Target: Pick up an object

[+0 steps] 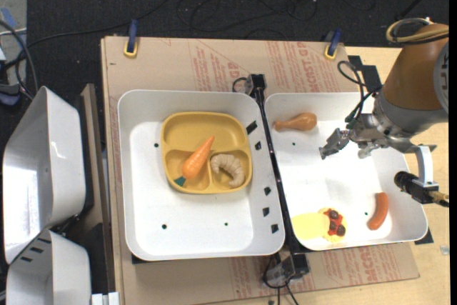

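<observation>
Two shallow white bins sit side by side on a brown board; the left bin holds a yellow divided plate, and in the plate a toy carrot lies aslant in the left compartment with its tip pointing up and to the right, while a pale toy shrimp curls in the lower right compartment, just beside the carrot but in its own section.

The right bin holds three loose items; a toy chicken drumstick lies near the bin's upper left corner, its bone end pointing left; a toy sausage lies tilted near the lower right, well apart from the drumstick; a flat yellow piece with red and dark toppings rests against the bin's lower rim, between the divider and the sausage.

The arm enters from the right, its orange band above the grey wrist; the gripper hangs over the upper middle of the right bin, to the right of and slightly below the drumstick, apart from it; nothing sits between its fingers, and whether they are spread or pressed together cannot be told from this angle.

Blue-and-yellow clamps hold the board's far edge.
</observation>
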`<state>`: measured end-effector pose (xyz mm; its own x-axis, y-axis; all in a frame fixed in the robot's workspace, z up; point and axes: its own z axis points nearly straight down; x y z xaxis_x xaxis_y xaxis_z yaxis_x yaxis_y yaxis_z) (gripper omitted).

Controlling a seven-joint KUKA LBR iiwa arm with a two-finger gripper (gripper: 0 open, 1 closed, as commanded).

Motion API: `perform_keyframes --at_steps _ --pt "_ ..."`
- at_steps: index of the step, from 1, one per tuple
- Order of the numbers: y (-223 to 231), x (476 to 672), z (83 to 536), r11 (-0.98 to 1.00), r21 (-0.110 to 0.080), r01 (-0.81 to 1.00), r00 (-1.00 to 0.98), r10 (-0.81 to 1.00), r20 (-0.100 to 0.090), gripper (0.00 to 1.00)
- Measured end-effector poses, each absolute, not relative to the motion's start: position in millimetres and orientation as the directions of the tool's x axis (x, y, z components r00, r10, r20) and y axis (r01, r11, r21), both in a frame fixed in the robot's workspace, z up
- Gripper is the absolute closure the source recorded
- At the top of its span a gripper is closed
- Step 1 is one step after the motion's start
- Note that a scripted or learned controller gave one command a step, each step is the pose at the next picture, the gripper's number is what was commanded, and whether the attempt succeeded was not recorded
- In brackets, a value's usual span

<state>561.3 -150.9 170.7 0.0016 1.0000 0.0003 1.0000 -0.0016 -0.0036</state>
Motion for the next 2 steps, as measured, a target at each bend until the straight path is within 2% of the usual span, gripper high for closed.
perform_keyframes --at_steps 1,2 --pt "-144.0 569.0 117.2 0.002 -0.004 1.000 -0.002 1.000 0.001 0.00" --pt "-144.5 569.9 130.5 -0.001 0.000 1.000 0.001 1.000 0.000 1.00"
